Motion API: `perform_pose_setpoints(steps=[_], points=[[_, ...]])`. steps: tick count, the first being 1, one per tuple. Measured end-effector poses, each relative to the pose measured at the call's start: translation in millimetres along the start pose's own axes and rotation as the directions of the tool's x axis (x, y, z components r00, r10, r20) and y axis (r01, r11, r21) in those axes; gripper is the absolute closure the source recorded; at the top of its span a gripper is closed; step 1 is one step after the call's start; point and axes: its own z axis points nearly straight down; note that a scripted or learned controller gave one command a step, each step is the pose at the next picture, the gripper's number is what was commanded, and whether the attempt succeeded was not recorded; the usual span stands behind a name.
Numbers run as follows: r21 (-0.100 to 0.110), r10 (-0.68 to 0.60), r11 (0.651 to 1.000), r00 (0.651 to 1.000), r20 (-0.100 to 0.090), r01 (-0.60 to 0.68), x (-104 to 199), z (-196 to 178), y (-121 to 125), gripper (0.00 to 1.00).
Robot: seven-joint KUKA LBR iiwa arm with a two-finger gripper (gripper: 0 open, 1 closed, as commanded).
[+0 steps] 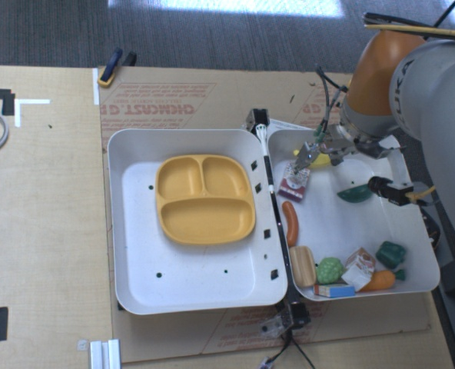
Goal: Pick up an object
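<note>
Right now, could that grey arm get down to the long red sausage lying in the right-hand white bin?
Probably yes. The red sausage lies uncovered by the right bin's left wall, apart from the other toys; the gripper hangs nearby above the bin.

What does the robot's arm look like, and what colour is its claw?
The arm is big and rounded, light grey with a bright orange band above the wrist. Thin dark cables run beside the wrist. The claw is small, made of dull grey metal with a bit of yellow showing at its tip.

Grey arm [420, 83], tool [312, 154] lowered.
</note>
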Motion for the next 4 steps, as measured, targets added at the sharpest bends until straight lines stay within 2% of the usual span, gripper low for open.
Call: perform_pose_setpoints(steps=[4], points=[[0.0, 0.0, 1.0, 1.0, 0.0, 0.0, 0.0, 0.0, 0.0, 0.0]])
